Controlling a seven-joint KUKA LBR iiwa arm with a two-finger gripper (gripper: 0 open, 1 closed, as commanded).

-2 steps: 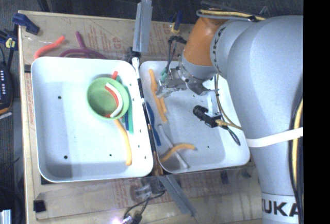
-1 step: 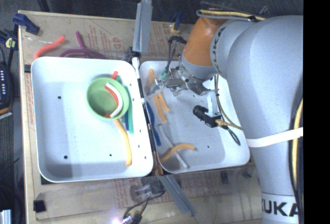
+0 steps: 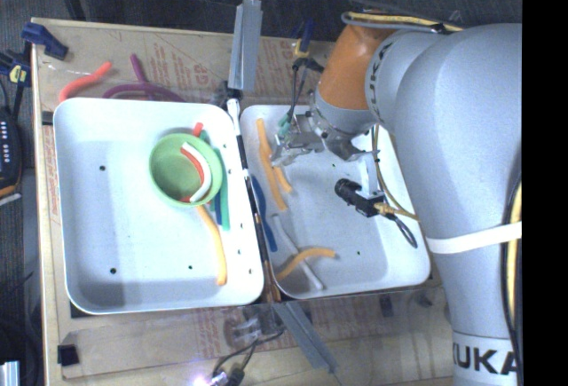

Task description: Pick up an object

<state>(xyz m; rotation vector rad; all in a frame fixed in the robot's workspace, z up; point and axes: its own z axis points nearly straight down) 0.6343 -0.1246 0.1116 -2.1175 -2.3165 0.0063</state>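
Note:
My gripper [image 3: 286,147] hangs low over the upper left part of the right bin [image 3: 373,260], below the orange band [image 3: 348,65] of the arm. Right under it lies an orange stick [image 3: 277,183], running down the bin; whether the two touch is unclear. A second thin orange stick [image 3: 263,137] lies by the bin's left wall. A blue stick [image 3: 260,208] rests along that wall lower down. A curved orange piece [image 3: 306,258] and a small white piece [image 3: 312,278] lie near the front edge.
The left bin [image 3: 98,242] holds a green bowl [image 3: 173,171] with a red and white piece [image 3: 200,164], a green stick [image 3: 223,198] and an orange stick [image 3: 216,247]. A black cable fitting [image 3: 355,195] hangs over the right bin. Loose sticks [image 3: 89,78] lie behind the left bin.

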